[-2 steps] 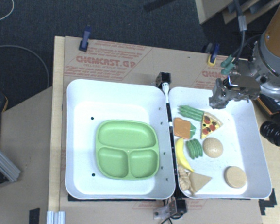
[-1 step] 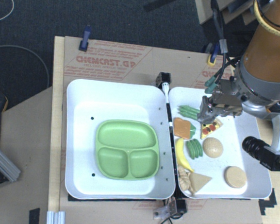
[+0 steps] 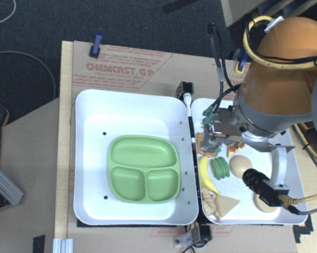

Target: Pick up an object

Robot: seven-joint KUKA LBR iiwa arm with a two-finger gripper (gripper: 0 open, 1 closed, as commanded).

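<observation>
Arm (image 3: 287, 74) reaches in from right, wrist bent down over right bin (image 3: 291, 214); gripper (image 3: 213, 134) low at bin's left wall, can't tell its state. Just below gripper: banana (image 3: 205, 175), green ridged toy (image 3: 220, 167), tan egg (image 3: 240, 164). To gripper's left, green tray (image 3: 142, 168) in left bin (image 3: 85, 144). Cardboard-covered worktop (image 3: 120, 65), dark carpet behind.

Two white bins sit side by side: the left bin (image 3: 85, 144) and the right bin (image 3: 283, 208). The left one holds one green divided plate (image 3: 144, 169) with three compartments. In the right bin, toward the frame's center, lie one yellow banana (image 3: 205, 176), one green ridged piece (image 3: 220, 167), one tan round piece (image 3: 239, 164) and one beige wedge (image 3: 226, 203).
</observation>
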